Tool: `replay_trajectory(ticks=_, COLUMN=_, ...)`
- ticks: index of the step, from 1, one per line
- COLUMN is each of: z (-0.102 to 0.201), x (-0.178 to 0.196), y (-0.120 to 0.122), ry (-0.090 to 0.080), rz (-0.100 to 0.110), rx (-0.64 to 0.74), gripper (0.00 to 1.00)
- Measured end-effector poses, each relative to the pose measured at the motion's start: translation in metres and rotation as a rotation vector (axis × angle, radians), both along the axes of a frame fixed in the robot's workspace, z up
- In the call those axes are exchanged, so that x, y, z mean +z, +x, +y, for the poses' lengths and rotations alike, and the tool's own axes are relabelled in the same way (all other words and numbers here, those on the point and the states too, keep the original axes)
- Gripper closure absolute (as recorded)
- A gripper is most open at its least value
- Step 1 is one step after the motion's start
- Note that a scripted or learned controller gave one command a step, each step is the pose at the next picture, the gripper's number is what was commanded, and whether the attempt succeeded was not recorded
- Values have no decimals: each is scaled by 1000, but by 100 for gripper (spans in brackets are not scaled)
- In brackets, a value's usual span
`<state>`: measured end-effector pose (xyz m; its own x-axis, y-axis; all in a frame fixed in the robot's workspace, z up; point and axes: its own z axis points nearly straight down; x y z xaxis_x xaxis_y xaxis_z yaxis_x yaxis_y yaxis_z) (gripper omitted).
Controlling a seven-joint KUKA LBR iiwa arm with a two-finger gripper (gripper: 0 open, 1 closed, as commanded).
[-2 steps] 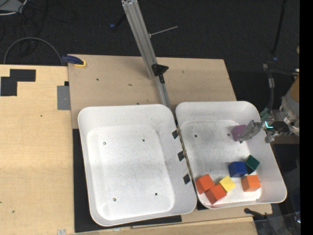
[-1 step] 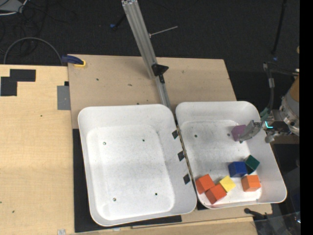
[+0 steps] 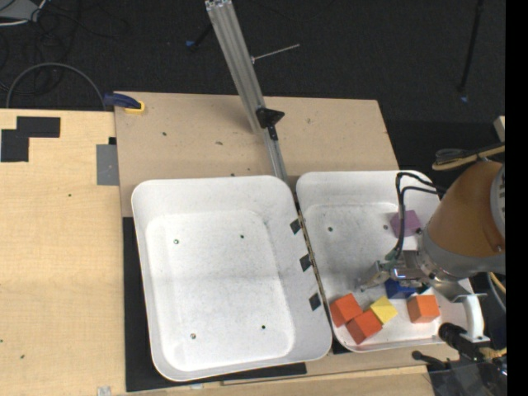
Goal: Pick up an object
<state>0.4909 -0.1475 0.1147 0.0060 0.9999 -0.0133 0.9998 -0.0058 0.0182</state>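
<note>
Blue block (image 3: 402,287) and purple block (image 3: 406,222) partly hidden under the arm (image 3: 466,217).

Pincer (image 3: 394,272) low over blue block (image 3: 402,287)

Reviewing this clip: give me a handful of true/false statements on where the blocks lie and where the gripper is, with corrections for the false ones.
1. All the coloured blocks lie in the right bin. True.
2. The yellow block sits in the left bin. False: it lies in the right bin, near the front edge, beside the two red-orange blocks.
3. The gripper is low over the right bin, next to the blue block. True.
4. The purple block rests among the front-row blocks. False: it lies apart, farther back, near the arm.
5. An orange block lies to the right of the yellow block. True.
</note>
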Motion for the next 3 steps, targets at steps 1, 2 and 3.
replay_trajectory(ticks=1, z=0, x=1, y=0, ry=3, rz=0, rx=-3, gripper=0)
replay_trajectory(ticks=2, z=0, x=1, y=0, ry=3, rz=0, rx=-6, gripper=0)
replay_trajectory(ticks=3, z=0, x=1, y=0, ry=3, rz=-1, rx=-8, gripper=0)
